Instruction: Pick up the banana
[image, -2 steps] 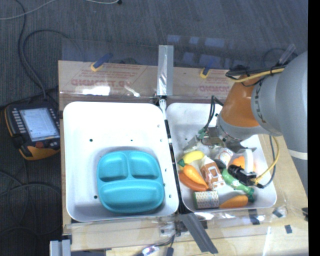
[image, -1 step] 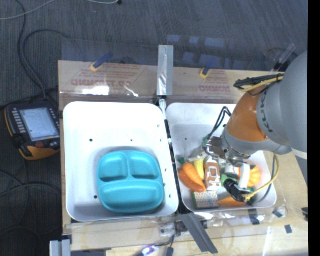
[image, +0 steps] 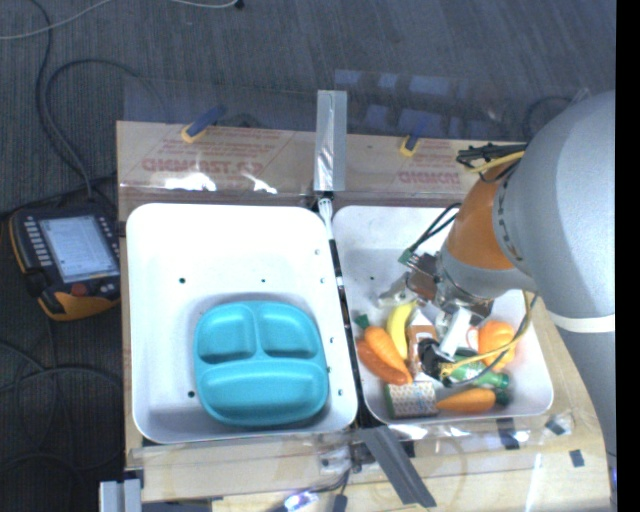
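Your end effector (image: 432, 345) sits low in the right bin (image: 380, 235), just beside the banana (image: 401, 325). Toy carrots (image: 383, 357) crowd it, so access is tight. You cannot tell its opening or any hold.

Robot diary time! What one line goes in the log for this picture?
task: pick up banana | banana: right bin, beside carrot | gripper: low over right-bin pile, near banana | blue tray: left bin

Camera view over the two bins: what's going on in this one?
The arm reaches in from the right, with its tool down among the toy food in the right bin. The tool sits next to the banana, close to an orange carrot. Whether it holds anything can't be told. The left bin has a blue divided plate.
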